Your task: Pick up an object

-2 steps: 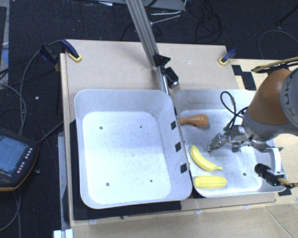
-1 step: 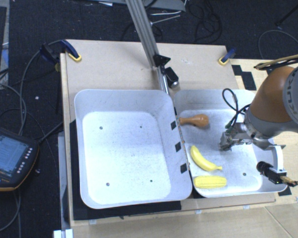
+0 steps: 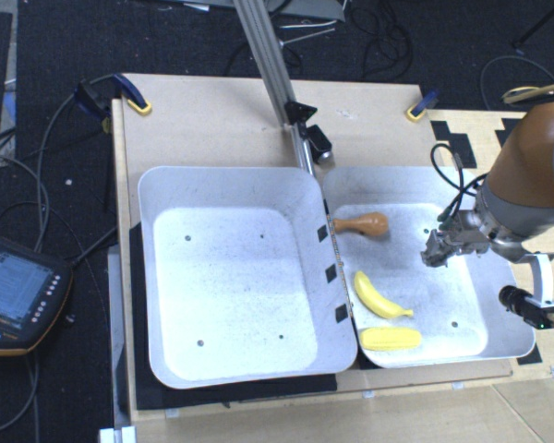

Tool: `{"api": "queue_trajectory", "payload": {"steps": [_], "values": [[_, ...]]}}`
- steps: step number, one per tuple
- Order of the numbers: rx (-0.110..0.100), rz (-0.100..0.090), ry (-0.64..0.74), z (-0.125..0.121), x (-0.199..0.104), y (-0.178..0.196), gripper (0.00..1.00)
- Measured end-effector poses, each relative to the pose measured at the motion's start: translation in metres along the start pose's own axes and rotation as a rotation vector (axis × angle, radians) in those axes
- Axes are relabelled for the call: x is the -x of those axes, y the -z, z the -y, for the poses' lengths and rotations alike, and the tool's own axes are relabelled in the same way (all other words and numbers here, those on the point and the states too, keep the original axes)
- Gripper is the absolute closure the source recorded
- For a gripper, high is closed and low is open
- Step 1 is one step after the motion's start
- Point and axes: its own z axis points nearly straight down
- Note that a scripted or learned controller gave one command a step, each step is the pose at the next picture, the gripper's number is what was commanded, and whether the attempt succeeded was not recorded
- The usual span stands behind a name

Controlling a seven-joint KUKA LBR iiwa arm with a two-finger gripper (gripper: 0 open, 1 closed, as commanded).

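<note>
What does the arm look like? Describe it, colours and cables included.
The arm is bulky and rounded: an orange band sits above a grey wrist section. Black cables loop beside it. The end effector is a small dark grey metal assembly. A white bracket with a black part hangs below the wrist.

The left bin (image 3: 231, 275) offers open floor all across, bounded by the raised divider rim (image 3: 328, 247) shared with the right bin (image 3: 462, 335). Just right of that rim, a brown pear-shaped toy (image 3: 365, 224), a banana (image 3: 380, 298) and a flat yellow piece (image 3: 391, 340) crowd a column. Farther from the rim the floor lies open up to the gripper (image 3: 439, 247).
</note>
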Motion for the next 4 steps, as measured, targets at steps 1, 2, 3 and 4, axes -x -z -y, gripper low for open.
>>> {"api": "queue_trajectory", "payload": {"steps": [1, 2, 3, 4], "values": [[0.0, 0.0, 0.0, 0.001, 0.002, 0.062, 1.0], [-0.003, -0.001, 0.0, 0.0, 0.002, 0.086, 1.0], [-0.006, -0.003, 0.004, -0.025, -0.052, 0.076, 1.0], [-0.006, -0.002, 0.004, -0.045, -0.101, 0.064, 1.0]]}}
